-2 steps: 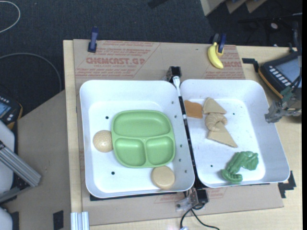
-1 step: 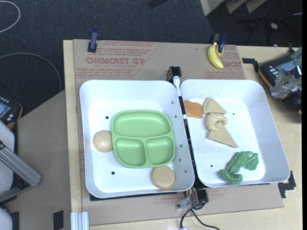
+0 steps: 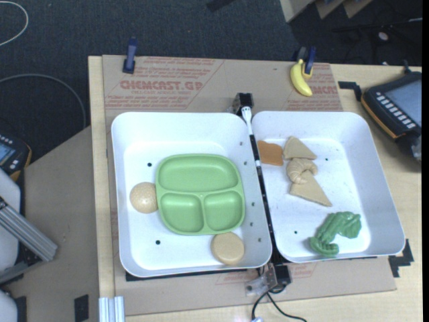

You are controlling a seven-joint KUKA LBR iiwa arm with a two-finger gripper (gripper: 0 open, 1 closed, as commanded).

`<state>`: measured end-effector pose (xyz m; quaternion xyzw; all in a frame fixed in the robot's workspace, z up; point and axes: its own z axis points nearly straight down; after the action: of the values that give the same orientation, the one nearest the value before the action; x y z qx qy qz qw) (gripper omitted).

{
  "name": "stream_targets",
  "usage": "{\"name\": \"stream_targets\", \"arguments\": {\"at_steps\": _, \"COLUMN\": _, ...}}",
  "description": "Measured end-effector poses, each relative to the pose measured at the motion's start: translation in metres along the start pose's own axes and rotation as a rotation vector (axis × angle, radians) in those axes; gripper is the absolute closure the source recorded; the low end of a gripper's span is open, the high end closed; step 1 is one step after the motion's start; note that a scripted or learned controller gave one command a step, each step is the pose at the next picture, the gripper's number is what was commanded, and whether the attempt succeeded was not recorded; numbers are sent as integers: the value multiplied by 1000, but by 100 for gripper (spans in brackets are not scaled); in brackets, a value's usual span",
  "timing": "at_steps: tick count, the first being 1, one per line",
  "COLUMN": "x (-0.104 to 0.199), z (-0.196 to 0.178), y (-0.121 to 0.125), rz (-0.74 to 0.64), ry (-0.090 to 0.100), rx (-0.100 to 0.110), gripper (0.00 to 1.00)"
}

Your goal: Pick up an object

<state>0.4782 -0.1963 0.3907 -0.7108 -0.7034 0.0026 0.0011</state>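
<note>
The green toy point(image 3: 336, 232) in the near corner of the right bin point(image 3: 382, 180) looks like soft, light rubber, perhaps a little slippery, so I would grip it across its thick middle; the claw's state I cannot tell.

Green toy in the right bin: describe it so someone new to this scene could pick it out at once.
Start at the right-hand shallow white bin. In its near corner lies the green knobbly soft toy, curled and lumpy, apart from the rest. The bin's other things, an orange flat square piece and tan wedge-shaped pieces, cluster farther back; it alone is green.
</note>
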Motion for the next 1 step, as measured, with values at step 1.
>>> {"name": "stream_targets", "arguments": {"at_steps": 1, "x": 6, "z": 91, "y": 0, "rz": -9, "ry": 5, "rx": 4, "gripper": 100}}
